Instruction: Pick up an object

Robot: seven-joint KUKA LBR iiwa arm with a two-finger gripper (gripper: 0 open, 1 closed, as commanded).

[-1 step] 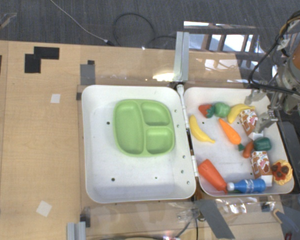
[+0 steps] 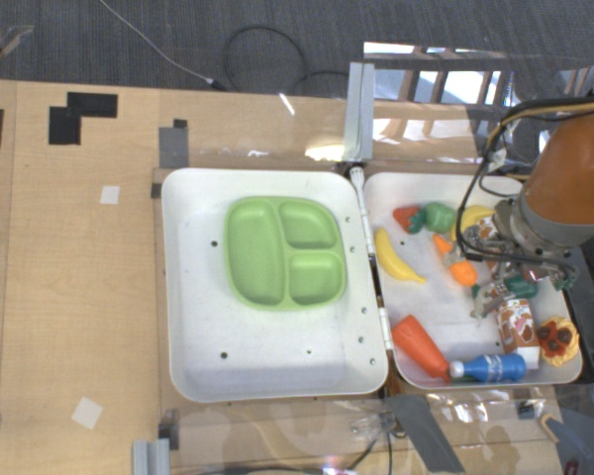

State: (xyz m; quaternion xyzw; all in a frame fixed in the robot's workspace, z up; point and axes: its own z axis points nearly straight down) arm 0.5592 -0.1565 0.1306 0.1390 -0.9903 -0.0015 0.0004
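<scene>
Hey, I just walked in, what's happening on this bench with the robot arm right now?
The arm reaches in over the right bin, its gripper low among the toy items there: a banana, a large carrot, a blue bottle and a small carton. Nothing is visibly held yet. The left bin holds a green divided plate.

Right white bin [image 2: 408,362] has a curved yellow plastic banana [image 2: 396,258], an orange plastic carrot [image 2: 420,346] lying slanted, and a blue bottle [image 2: 489,368] on its side.
</scene>
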